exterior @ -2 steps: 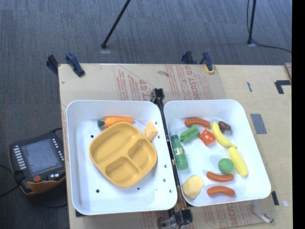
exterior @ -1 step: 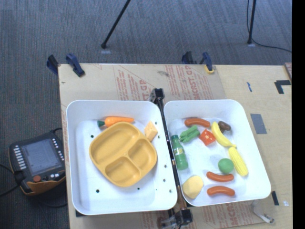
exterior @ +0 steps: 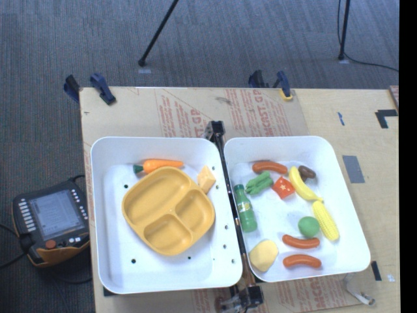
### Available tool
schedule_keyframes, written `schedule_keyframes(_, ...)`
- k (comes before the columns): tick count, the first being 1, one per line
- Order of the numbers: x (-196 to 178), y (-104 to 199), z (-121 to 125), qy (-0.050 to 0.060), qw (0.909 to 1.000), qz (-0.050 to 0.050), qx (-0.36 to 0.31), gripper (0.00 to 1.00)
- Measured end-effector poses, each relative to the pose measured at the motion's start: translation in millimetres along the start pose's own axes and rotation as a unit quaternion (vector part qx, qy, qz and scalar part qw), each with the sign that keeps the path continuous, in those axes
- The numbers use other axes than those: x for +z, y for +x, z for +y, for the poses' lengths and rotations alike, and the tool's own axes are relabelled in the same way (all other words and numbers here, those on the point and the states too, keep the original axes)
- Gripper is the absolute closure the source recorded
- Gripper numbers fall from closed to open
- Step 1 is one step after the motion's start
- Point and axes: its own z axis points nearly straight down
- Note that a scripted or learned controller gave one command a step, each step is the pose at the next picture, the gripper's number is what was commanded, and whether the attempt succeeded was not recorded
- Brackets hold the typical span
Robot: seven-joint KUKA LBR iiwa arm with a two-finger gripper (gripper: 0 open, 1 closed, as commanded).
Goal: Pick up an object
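Note:
The right bin [exterior: 345,175] holds several toy foods. Among them are a red sausage [exterior: 269,167], a banana [exterior: 301,183], a brown piece [exterior: 307,172], a green leafy piece [exterior: 259,184] and a red piece [exterior: 283,188]. A green bottle [exterior: 245,208] lies along its left wall. Nearer the front are a corn cob [exterior: 325,220], a green ball [exterior: 309,226], two more sausages [exterior: 301,242] [exterior: 302,261] and a pale yellow lump [exterior: 264,255]. In the left bin [exterior: 107,240] sit a yellow divided plate [exterior: 168,218], a carrot [exterior: 159,165] and an orange wedge [exterior: 206,178].
Both bins rest on a cardboard-covered bench [exterior: 189,113] with blue clamps [exterior: 102,87] at its far edge. A teach pendant [exterior: 49,220] lies on the floor at the left. Tripod legs [exterior: 159,28] stand on the carpet behind the bench.

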Motion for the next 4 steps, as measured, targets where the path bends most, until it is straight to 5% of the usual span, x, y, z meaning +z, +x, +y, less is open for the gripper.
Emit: schedule_keyframes(4, -42.3, -4.0, -4.4, 0.01, 0.9999, -0.008, 0.003, 1.0)
